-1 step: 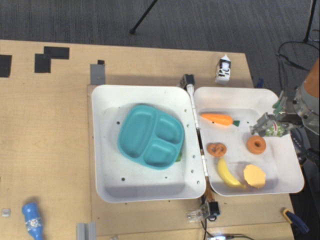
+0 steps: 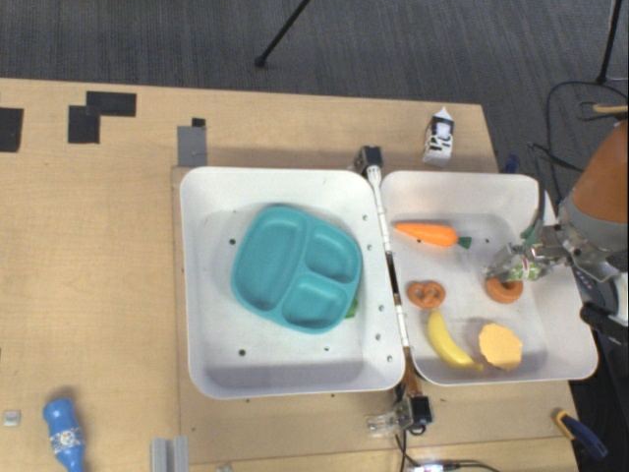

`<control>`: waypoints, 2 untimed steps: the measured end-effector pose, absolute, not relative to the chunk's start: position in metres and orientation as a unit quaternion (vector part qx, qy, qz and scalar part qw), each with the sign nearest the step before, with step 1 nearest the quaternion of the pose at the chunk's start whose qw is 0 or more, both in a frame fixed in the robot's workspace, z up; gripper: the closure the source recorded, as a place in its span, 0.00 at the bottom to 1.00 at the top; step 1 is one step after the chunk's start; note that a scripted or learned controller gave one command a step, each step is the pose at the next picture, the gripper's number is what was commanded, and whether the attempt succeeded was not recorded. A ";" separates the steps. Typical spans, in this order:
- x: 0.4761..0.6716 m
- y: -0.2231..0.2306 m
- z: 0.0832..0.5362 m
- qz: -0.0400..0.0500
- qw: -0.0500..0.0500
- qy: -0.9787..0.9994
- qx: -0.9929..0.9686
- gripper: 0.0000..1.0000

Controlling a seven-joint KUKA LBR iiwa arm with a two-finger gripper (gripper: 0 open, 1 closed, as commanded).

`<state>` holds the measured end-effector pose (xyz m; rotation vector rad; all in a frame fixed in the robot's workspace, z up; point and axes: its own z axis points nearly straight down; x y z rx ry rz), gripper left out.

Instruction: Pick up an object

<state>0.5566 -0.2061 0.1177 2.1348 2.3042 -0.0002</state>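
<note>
In the right bin [image 2: 462,219] lie an orange carrot [image 2: 426,234], a small brown pretzel [image 2: 426,294], a yellow banana [image 2: 447,340], a yellow-orange round piece [image 2: 500,345] and a small orange-brown ring [image 2: 504,290]. My gripper [image 2: 515,267] reaches in from the right and hovers just above the orange-brown ring, at the bin's right side. The gripper partly covers the ring's top edge. Whether it touches the ring is unclear.
The left bin [image 2: 211,352] holds a teal divided plate [image 2: 297,267] with something green peeking from under its right edge. A small white bottle [image 2: 440,135] stands on the bench behind the right bin. A blue object [image 2: 63,431] lies at the bench's front left.
</note>
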 end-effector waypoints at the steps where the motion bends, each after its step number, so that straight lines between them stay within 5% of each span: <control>1: 0.557 -0.206 0.111 0.001 0.003 0.794 0.609 0.00; 2: 0.557 -0.203 0.110 0.002 0.010 0.837 0.547 0.00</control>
